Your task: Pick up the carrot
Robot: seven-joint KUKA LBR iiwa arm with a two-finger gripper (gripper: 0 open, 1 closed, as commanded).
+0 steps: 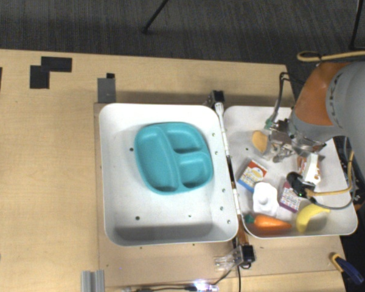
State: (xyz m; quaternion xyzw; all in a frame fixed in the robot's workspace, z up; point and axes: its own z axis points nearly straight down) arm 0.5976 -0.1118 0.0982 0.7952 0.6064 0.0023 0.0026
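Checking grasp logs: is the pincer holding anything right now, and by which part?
Nothing visibly held. The pincer hangs over the right bin, near its far end; the carrot lies at the bin's near edge, apart from it.

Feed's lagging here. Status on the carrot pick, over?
Gripper over right bin, far end. Carrot at near edge, untouched. White bottle and banana crowd it.

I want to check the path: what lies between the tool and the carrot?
In the camera view, between the tool and the carrot lie a white bottle and a small colourful box, all in the right bin.
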